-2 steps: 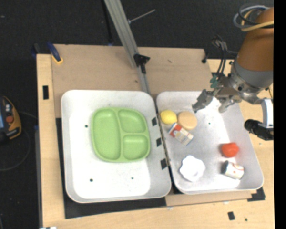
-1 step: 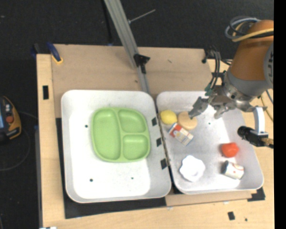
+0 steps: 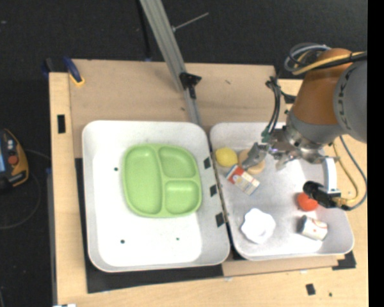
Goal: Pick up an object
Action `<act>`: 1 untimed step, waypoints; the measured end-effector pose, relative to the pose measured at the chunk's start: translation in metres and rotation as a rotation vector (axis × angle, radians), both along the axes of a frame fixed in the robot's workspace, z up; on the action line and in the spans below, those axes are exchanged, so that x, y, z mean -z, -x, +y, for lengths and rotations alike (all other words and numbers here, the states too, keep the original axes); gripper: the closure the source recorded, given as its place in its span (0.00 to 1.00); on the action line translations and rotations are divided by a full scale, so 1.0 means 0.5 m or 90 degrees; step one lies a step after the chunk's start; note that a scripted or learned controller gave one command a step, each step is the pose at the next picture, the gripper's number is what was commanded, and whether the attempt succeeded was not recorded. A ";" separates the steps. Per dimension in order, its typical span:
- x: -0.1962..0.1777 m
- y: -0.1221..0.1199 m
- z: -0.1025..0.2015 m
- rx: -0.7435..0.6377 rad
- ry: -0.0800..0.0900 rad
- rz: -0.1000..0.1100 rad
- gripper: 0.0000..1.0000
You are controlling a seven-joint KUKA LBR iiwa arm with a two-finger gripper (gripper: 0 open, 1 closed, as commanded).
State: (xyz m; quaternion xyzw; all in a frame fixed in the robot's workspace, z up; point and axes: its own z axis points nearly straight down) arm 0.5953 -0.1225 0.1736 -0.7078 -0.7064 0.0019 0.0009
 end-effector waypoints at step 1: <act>0.066 -0.024 0.001 0.001 0.002 -0.014 0.00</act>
